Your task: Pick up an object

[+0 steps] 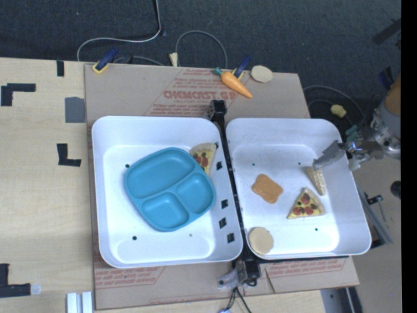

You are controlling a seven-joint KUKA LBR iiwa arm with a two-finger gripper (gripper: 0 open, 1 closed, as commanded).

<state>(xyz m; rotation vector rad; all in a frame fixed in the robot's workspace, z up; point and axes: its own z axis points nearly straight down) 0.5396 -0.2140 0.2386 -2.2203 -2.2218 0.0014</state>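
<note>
The right bin (339,237) holds several toy foods. An orange-brown toast piece (267,188) lies near its middle, and a pizza slice (305,205) lies to the right of it. A pale beige wedge (317,178) sits by the right wall, and a round tan biscuit (261,240) lies at the front left corner. My gripper (324,156) reaches in over the right wall. It points down and left, with its tip just above the beige wedge. Nothing can be seen held in it.
The left bin (111,240) carries a blue divided plate (169,188), with a second pizza slice (204,154) at its far right edge. Behind the bins, a toy carrot (236,85) and a beige disc (262,74) lie on the cardboard. Cables run across the back.
</note>
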